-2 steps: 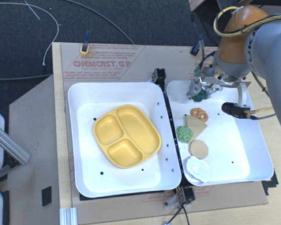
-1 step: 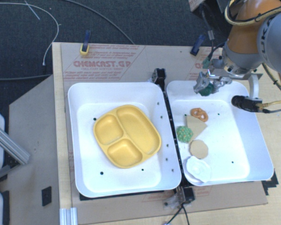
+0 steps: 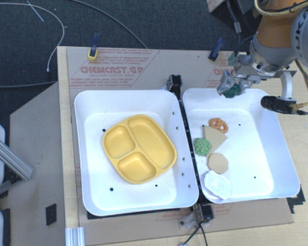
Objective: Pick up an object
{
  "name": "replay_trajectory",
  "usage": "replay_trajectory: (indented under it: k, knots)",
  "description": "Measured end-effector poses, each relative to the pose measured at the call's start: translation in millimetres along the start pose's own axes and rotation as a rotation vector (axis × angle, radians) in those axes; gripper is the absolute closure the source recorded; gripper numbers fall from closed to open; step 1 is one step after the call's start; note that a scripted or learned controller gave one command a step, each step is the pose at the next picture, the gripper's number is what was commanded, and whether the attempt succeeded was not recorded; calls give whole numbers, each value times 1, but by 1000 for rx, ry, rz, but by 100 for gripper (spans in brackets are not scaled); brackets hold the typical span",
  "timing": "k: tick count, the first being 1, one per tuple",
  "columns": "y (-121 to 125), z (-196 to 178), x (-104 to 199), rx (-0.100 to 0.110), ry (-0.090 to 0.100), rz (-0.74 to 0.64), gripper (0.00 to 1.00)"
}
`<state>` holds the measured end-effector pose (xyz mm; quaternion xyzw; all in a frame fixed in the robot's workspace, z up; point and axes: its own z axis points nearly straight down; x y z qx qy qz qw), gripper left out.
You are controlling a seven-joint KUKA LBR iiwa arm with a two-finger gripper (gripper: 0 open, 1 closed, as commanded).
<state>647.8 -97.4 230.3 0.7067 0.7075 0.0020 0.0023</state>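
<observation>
Dangling between the fingers of the two-finger gripper is a small dark green object, pinched and lifted above the far rim of the right white bin, its shape too small to make out. That gripper hangs from the grey arm with the orange band, which comes in from the right and sits over the far right corner of the bench. Down in the right bin, the other pieces cluster along its left side: a small orange-brown pretzel-shaped piece lies nearest the far wall, a tan flat wedge-shaped piece touches it just in front, a bumpy green round piece sits at the wedge's left, a beige round disc lies nearer still, and a white round lid-like object rests by the near left corner. Across the divide, the left white bin carries a yellow plastic plate with three compartments, lying flat and turned at a slant in the middle. Both bins sit side by side on a brown cardboard sheet with red printed lettering, with a blue and yellow clamp at its far left edge and a blue clamp at its far edge near the gripper.
</observation>
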Motion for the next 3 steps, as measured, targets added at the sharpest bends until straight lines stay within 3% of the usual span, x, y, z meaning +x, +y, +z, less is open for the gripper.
replay_trajectory:
  k: [1, 3]
  knots:
    - [1, -1, 50, 6, 3, -5, 100]
    - [-25, -14, 168, 9, 4, -6, 100]
